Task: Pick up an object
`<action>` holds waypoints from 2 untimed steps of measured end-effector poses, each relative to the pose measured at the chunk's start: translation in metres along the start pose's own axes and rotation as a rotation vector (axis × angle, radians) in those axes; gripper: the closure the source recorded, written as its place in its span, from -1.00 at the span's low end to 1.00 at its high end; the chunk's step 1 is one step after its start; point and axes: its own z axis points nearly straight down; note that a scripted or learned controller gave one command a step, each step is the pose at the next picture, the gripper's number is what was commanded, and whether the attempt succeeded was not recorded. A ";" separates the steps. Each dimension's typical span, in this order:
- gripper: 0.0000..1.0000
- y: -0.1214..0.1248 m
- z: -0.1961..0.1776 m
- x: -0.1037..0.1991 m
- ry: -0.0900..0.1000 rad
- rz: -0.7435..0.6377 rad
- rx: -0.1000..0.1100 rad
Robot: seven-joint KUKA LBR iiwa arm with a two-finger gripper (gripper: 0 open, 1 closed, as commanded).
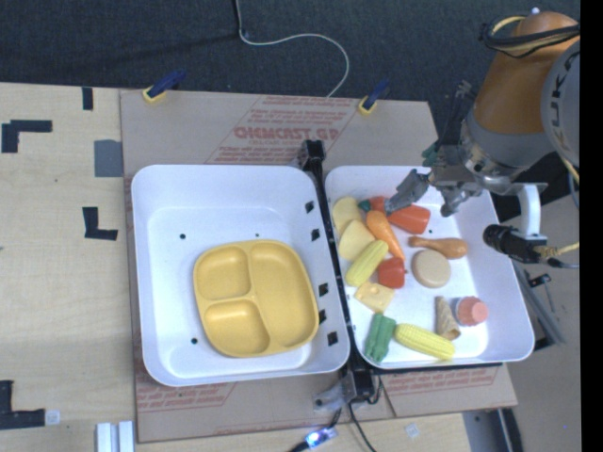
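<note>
With its two dark fingers spread and gripping nothing, the tool (431,192) is hovering over the crowded right white bin (509,299), where a descent is risking a glancing slip off the tightly packed red plastic pepper (409,218).

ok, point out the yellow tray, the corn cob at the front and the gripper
yellow tray (254,297): camera view, central divider.
corn cob (423,341): camera view, middle of the cob.
gripper (429,196): camera view, between its fingertips.

My gripper (434,192) dull grey metal, glossy smooth plastic toy food (407,284), matt yellow plastic divided plate (254,298), smooth white plastic bins (165,215), rough brown cardboard (226,130) beneath.
</note>
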 end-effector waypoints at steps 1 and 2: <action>-1.00 0.002 -0.006 0.000 -0.001 -0.003 -0.011; -1.00 0.008 0.044 -0.006 -0.002 -0.002 -0.006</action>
